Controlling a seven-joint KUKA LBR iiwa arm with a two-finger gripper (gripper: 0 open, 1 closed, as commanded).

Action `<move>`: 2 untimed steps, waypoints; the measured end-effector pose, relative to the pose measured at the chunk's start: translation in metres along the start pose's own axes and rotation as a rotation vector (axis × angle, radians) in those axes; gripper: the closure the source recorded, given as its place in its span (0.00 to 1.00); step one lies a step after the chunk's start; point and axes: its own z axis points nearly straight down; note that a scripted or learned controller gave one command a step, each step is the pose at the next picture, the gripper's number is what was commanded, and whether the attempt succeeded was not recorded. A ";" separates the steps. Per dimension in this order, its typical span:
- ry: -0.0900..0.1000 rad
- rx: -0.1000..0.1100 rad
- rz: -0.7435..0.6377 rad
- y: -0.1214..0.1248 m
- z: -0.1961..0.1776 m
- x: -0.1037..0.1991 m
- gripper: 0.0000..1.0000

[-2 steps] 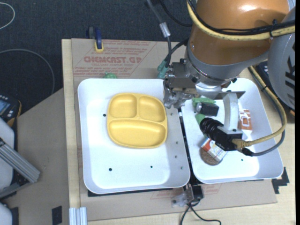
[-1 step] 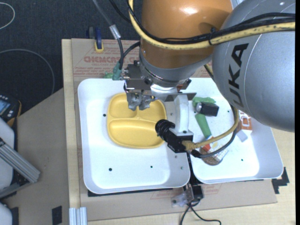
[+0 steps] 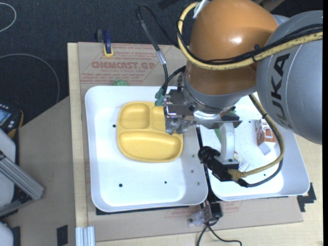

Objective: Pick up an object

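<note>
A yellow divided plate point(image 3: 146, 132), with two small sections at the back and one large section in front, lies in the left white bin point(image 3: 143, 188), towards its far right. My gripper point(image 3: 174, 123) hangs below the orange wrist dome, right over the plate's right rim near the divider. The bulky wrist hides much of the gripper and the plate's right edge. I see nothing lifted clear of the bin.
The right bin point(image 3: 287, 178) holds a small brown-and-white packet point(image 3: 265, 136) at its right side and something green point(image 3: 218, 135) partly under the arm. A small green item point(image 3: 120, 82) sits by the left bin's far rim. A blue clamp point(image 3: 107, 41) grips the board's back edge.
</note>
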 end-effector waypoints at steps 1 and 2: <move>0.008 -0.022 -0.005 0.001 -0.132 -0.020 1.00; -0.002 0.009 0.001 -0.001 0.016 -0.070 1.00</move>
